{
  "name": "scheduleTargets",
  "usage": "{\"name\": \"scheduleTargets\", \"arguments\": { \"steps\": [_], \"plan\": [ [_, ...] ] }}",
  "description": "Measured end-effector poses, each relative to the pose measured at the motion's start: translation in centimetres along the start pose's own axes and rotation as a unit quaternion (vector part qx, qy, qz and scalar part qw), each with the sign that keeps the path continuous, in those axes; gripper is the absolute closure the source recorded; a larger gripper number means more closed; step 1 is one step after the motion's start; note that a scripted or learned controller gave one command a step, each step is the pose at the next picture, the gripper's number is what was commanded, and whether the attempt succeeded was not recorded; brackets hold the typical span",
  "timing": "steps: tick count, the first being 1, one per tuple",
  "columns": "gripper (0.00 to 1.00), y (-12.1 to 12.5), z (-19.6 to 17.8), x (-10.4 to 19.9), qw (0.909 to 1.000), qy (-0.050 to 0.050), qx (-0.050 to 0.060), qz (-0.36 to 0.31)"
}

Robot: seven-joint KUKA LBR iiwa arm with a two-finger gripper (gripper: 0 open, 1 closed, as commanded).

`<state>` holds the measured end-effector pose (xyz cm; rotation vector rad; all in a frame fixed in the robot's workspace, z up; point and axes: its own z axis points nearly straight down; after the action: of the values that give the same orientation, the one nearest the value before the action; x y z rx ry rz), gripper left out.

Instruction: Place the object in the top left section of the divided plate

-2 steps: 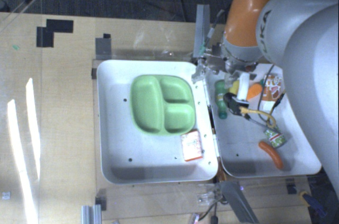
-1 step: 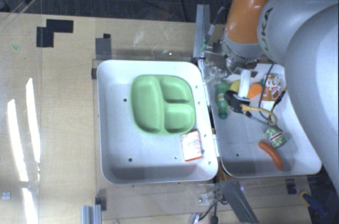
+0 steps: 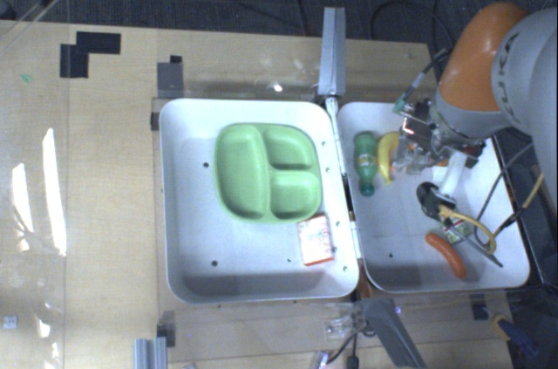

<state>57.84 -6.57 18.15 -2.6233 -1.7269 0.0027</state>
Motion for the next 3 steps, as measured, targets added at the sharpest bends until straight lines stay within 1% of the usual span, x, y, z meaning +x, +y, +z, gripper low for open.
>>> {"name": "scheduleTargets", "arguments": {
  "steps": [1, 2, 3],
  "plan": [
    [1.0, 1.5, 9.1, -4.4, 0.9996, 0.001, -0.004, -0.029],
    [1.0, 11.2, 9.5, -7.0, 0.999, 0.001, -0.004, -0.044],
    [1.0, 11.6, 6.0, -5.4, 0.9786, 0.0, 0.002, -0.206]
  ]
}}
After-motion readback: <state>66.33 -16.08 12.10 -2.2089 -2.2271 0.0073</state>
